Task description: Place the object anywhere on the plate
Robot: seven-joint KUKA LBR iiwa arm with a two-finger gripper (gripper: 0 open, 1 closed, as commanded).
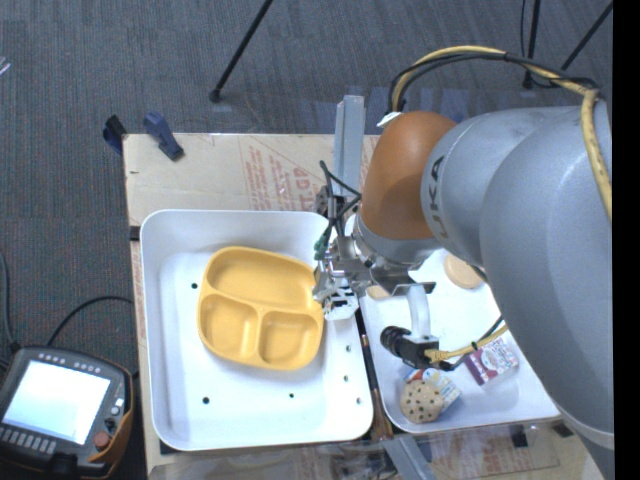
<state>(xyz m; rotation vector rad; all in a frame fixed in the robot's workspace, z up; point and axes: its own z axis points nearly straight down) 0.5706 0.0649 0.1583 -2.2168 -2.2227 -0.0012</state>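
A yellow divided plate [262,308] with three compartments lies in the left white bin [170,368], tilted a little clockwise. My gripper [335,290] hangs at the plate's right edge, over the seam between the two bins, under the orange wrist band. Its tips are small and dark against the clutter, and I cannot see anything between them. In the right bin [520,398] lie a packaged cookie [425,400], a small red and white packet [492,360] and a tan round object [465,271] partly hidden by the arm.
The big grey arm covers most of the right bin and the view's right side. A black cable connector [398,343] with a yellow cable hangs over the right bin. A teach pendant [60,408] sits at the lower left, off the bench.
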